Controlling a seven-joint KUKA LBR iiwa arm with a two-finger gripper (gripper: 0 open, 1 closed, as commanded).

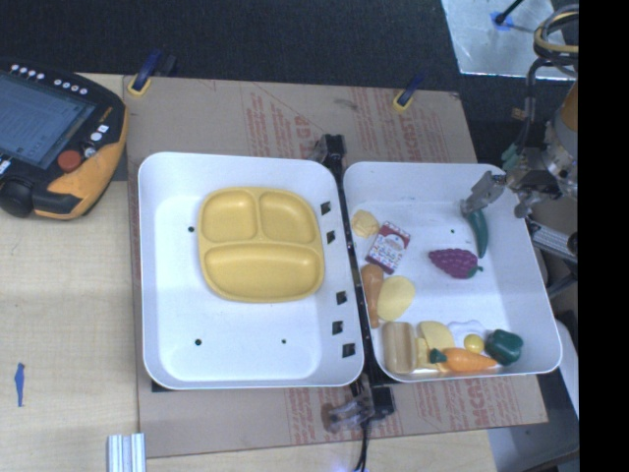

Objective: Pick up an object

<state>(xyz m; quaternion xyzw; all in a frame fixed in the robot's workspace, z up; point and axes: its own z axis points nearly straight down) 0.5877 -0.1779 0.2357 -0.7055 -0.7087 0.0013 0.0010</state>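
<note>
My gripper [502, 195] hovers over the far right part of the right bin [511, 293], and its two grey fingers stand apart, open. A dark green chili pepper [479, 232] lies just below the left fingertip [481, 192], not between the fingers. A purple bunch of grapes [453, 262] sits a little nearer and to the left of it. Further left are a red and white box [389, 247], a pale yellow piece [365, 224], an orange piece [371, 285] and a yellow round piece [396, 298].
Along the right bin's near wall lie a bread slice [398, 345], a carrot [466, 362] and a green bell pepper [504, 345]. The left bin [172, 303] holds a yellow divided plate [260, 242]. A teach pendant [54, 146] rests at the far left.
</note>
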